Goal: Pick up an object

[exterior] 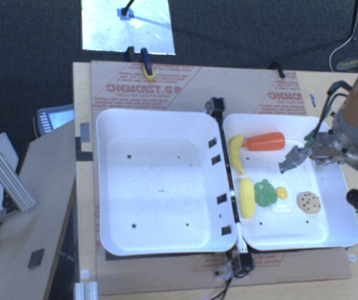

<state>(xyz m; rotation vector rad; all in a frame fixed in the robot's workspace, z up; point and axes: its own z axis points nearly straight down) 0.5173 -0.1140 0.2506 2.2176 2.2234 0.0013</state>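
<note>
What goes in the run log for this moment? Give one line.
claw: over right bin, nothing seen held | carrot, banana, corn, cookie: in right bin

Two bins sit side by side: the right bin (335, 230) holds a carrot (265, 142) behind a banana (236, 153), corn (246, 197), what may be broccoli (265, 193), an egg (281, 194) and, rightmost, a cookie (308, 202)

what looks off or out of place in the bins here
Nothing stands out. The banana, carrot, corn, green leafy piece, fried egg and cookie lie tidily in the right bin; nothing has spilled or looks broken.
</note>
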